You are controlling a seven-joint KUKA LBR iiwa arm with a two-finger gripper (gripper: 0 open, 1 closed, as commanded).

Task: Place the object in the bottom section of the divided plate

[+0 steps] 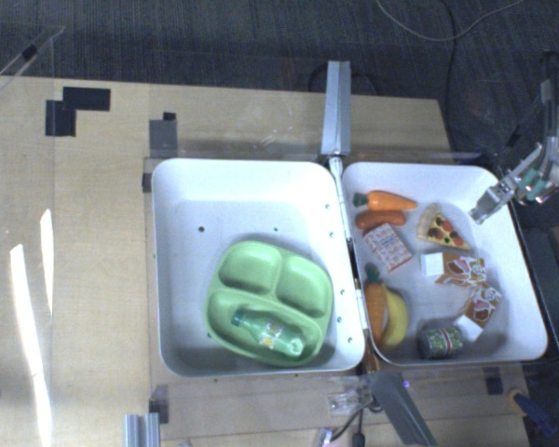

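A translucent green bottle (267, 333) lies in the glossy plate's (303, 282) bottom section (smooth moulded plastic); the jaws' (482, 212) state I cannot tell.

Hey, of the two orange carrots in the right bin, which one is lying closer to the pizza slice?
The orange toy carrot at the bin's far end, lying crosswise just left of the triangular pizza slice. The other carrot lies lengthwise beside the yellow banana.

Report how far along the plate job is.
Looks done: a green bottle lies in the bottom section of the divided plate in the left bin. In hand: nothing visibly; the gripper sits at the right bin's upper right edge, away from the plate. Left: apparently nothing.
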